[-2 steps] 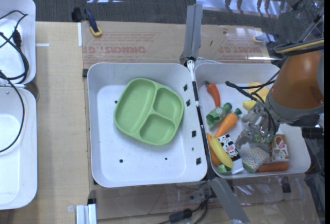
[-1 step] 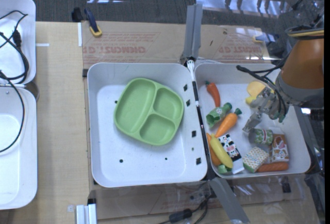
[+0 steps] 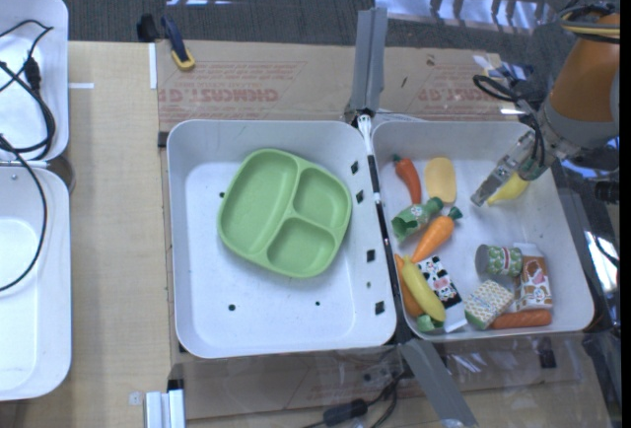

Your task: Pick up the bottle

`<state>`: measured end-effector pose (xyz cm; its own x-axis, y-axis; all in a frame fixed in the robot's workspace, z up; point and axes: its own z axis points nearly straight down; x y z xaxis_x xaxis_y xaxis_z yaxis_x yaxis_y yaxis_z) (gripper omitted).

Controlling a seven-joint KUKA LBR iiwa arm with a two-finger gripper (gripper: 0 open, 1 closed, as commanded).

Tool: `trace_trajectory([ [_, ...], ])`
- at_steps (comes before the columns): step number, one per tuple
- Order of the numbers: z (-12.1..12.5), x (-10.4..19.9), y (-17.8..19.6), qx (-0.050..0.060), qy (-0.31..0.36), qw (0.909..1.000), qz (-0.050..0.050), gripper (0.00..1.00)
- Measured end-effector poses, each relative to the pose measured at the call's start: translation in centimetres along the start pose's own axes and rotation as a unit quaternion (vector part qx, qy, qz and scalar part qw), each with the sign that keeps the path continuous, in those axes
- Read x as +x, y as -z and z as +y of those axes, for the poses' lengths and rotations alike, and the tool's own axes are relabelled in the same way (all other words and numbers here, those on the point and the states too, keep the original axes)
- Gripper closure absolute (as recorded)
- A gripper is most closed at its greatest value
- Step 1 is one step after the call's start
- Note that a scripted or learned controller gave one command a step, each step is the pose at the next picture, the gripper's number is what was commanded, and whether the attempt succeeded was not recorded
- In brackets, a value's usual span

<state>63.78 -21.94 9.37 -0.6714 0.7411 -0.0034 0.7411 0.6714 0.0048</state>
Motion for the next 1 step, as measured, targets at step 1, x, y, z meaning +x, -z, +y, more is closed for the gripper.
trace_trajectory([
  [1,-4.44,4.95,-0.08,0.002,-0.040,0.9992,0.001,0.00],
])
